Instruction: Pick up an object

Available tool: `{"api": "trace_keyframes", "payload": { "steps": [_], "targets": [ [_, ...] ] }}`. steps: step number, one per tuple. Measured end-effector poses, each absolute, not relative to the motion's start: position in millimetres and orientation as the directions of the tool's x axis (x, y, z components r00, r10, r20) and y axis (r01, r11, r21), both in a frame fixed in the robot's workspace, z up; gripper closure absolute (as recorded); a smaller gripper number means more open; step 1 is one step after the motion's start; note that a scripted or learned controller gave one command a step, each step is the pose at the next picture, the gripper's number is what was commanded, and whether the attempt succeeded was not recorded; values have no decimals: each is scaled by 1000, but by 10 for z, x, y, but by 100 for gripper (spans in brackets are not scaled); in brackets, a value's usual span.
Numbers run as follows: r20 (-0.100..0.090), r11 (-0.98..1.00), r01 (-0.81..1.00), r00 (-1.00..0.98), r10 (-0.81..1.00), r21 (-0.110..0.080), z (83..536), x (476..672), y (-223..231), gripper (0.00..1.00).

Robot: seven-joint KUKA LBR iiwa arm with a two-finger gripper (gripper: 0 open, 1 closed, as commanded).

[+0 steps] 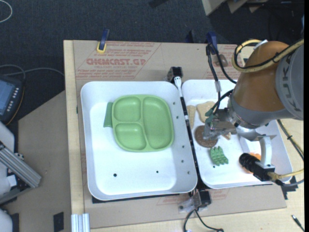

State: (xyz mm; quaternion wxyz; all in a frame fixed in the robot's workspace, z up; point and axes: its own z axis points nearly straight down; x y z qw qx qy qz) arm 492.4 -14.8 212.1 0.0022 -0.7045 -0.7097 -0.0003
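My gripper (212,129) is down in the right bin (227,178), near its left wall. It hangs right over a brown round object (203,138) whose right part it hides. A small green knobbly object (219,156) lies just in front of the gripper, apart from it. A pale beige object (199,111) lies behind the gripper, partly under the wrist. The view does not show anything held.
The left bin (96,168) holds a green divided plate (143,122) with three compartments. The grey and orange arm (263,81) covers the right bin's back right part. A ridge with black clips (185,120) separates the bins. A small orange bit (257,156) peeks out near the arm.
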Motion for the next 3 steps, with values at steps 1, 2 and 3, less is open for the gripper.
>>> {"api": "trace_keyframes", "payload": {
  "steps": [1, 2, 3],
  "targets": [
    [0, 4, 1000, -4, 1000, 4, 2349, 4920, 74, 100],
    [1, 0, 1000, 0, 1000, -5, 2165, 4913, 132, 100],
    [1, -1, 1000, 1, 1000, -2, 2200, 4880, 16, 100]
  ]
}}
